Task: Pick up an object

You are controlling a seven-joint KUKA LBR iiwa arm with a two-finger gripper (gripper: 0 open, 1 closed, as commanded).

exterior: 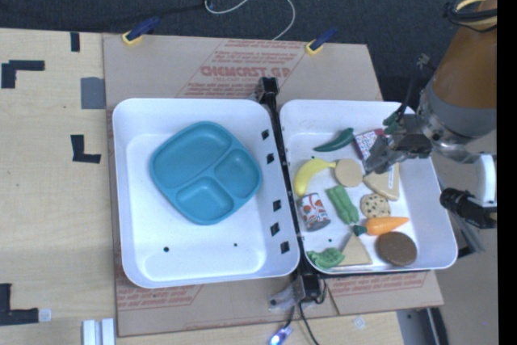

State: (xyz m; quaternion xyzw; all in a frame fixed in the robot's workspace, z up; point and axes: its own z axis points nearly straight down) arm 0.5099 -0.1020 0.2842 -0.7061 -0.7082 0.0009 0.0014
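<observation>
gripper (380, 160) hangs low at abt 3 o'clock in the right bin (436, 210), can't tell if closed/open, prob lining up on the toy food heaped there, e.g. cracker wedge (384, 186) just below, w/ blue plate (206, 171) alone in left bin (133, 174).

Arm (468, 85): broad orange band over a grey wrist collar. Below it, a dark gripper (386, 151) assembly with green accents. Thin black cable along the wrist. White housing and black fitting near lower link.
</observation>
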